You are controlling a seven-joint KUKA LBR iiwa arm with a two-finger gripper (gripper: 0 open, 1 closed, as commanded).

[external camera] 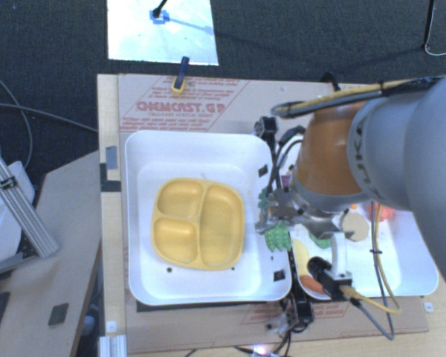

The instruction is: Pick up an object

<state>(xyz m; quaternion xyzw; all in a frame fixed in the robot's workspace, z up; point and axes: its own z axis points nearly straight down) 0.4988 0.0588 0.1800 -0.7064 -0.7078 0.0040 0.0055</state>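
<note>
The hand hung low over the right bin, just right of the yellow divided plate, above a green object, probably its target; its opening couldn't be told.

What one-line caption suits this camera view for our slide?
KUKA arm reaches over the right bin of small items, beside a yellow divided plate in the left bin.

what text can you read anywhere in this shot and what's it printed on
"CHEMCAST GP": red print on the protective sheet behind the left bin.
Smaller red lines above and below it: too blurred to read.
Dark lettering on the arm: too blurred to read with confidence.
</note>
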